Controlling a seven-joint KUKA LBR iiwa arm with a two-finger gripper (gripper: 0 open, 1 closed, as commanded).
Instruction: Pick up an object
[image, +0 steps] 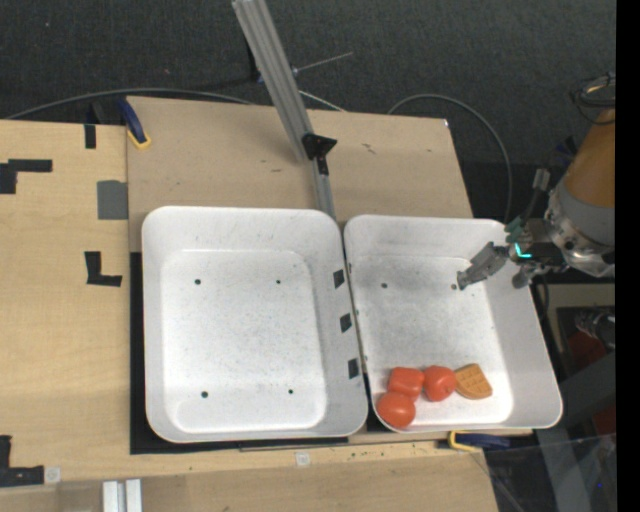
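The wooden bench (250, 150) spreads across the view, pale and tan, with a few dark marks and tape pieces toward its left side; on it sit two shallow white bins side by side, their inner edges touching along a line of small black clips. The left bin (160, 300) is speckled with fine dark flecks and shows four small dark dots on its floor; the right bin (420, 235) is speckled the same way and holds all the loose things, gathered along its near edge. A grey metal pole (280, 80) slants down from the top of the view and ends near the far junction of the two bins. The arm (590, 190) comes in from the right, its orange band visible above a grey wrist; the gripper (492, 262) hangs over the far right part of the right bin, with a small teal light glowing just behind it; one dark finger points toward the bin floor, and whether the fingers are spread or closed cannot be told from here; nothing is seen between them. Well apart from it, three red rounded objects (420, 385) lie bunched together, smooth and tomato-like, two side by side and one slightly nearer and to the left; just beside them on the right lies an orange-brown wedge-shaped object (473, 381), bread-like in colour, touching or nearly touching the nearest red one.
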